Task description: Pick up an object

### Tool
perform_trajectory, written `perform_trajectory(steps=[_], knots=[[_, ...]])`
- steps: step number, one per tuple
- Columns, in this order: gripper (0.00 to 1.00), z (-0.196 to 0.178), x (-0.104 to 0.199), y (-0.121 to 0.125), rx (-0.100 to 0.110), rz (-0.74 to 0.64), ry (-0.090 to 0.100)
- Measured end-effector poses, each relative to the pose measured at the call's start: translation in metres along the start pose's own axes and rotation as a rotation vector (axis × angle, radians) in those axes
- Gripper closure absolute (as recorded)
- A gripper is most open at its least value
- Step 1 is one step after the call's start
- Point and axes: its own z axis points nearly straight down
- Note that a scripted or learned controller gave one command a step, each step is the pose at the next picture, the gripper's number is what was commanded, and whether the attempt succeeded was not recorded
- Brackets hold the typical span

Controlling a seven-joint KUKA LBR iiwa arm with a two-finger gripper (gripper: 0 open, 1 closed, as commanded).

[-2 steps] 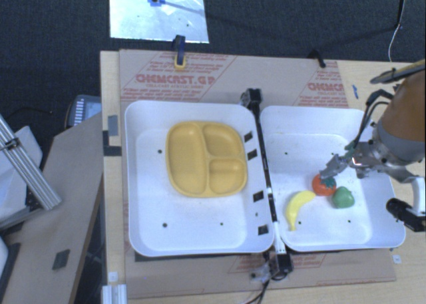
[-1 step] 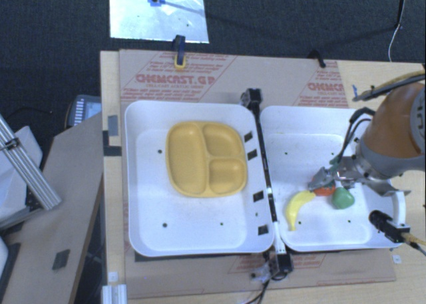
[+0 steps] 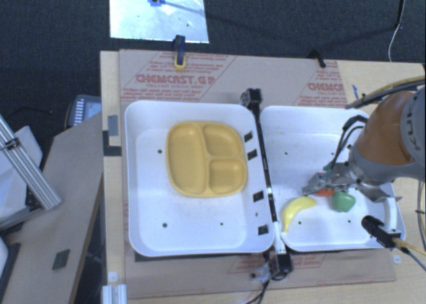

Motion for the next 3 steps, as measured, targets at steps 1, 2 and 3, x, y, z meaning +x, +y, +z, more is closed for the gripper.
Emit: perform_trajectory(steps=[1,2,3], knots=[[1.00,-0.013,-0.001,0.002,-0.005,0.001,-0.002],[1.00,-0.057,0.002,0.007,-0.007,-0.004,-0.002],[1.00,-0.103,-0.006,0.009,-0.008,-0.003,-0.003]])
